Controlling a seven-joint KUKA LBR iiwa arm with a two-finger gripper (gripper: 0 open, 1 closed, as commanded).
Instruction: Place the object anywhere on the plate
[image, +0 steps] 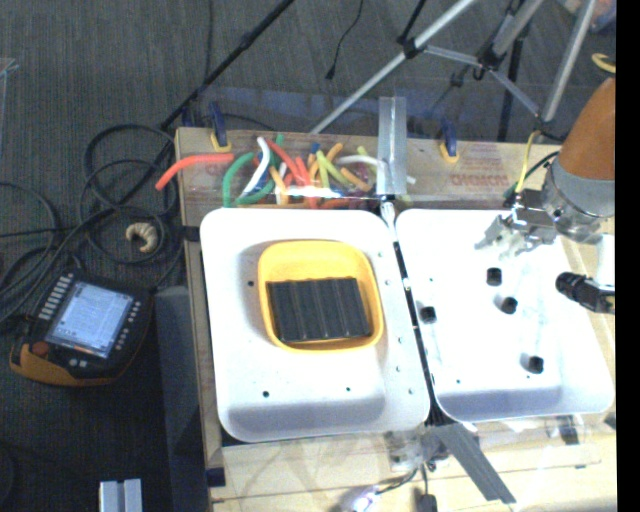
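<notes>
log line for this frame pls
arm: over right bin | pincer: near its back edge | plate: yellow, left bin, bears dark ridged object

A yellow plate (268, 268) bears a black ribbed object (318, 309) inside a white bin (230, 380); the arm (590, 150) is grey with orange.

Black ridged object (318, 309) on yellow plate (272, 268)

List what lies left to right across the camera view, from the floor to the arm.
Pendant → rope coil → yellow plate holding a black ribbed object → divider post → right bin → gripper.
</notes>
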